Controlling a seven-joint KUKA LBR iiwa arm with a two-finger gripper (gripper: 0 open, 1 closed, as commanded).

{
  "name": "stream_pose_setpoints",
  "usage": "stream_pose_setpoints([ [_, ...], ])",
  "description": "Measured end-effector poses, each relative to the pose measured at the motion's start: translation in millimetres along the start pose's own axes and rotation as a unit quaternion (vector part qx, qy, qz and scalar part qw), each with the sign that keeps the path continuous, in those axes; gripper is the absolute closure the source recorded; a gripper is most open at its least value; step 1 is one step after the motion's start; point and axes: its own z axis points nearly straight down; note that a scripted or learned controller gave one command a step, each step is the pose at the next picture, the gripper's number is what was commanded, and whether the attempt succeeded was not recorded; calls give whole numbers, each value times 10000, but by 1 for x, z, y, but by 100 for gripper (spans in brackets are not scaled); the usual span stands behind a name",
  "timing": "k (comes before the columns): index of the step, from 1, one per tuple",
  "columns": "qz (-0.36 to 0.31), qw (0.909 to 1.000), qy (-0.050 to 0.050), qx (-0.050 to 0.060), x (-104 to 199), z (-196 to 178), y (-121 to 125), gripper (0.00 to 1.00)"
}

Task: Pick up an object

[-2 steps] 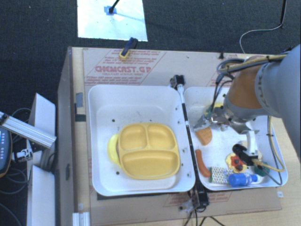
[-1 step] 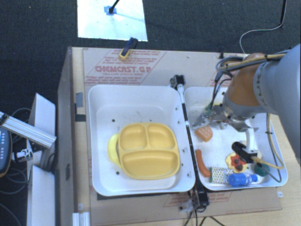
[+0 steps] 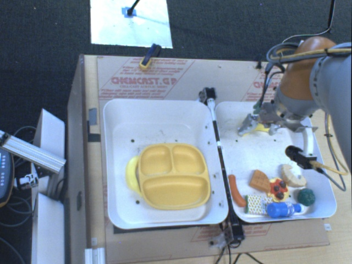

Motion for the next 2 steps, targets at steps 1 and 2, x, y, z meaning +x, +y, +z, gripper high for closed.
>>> stream_pose_setpoints([
  [1, 9, 10000, -3, 16, -37, 43, 19, 0],
  [2, -6, 10000, 4, 8, -18, 51, 49, 0],
])
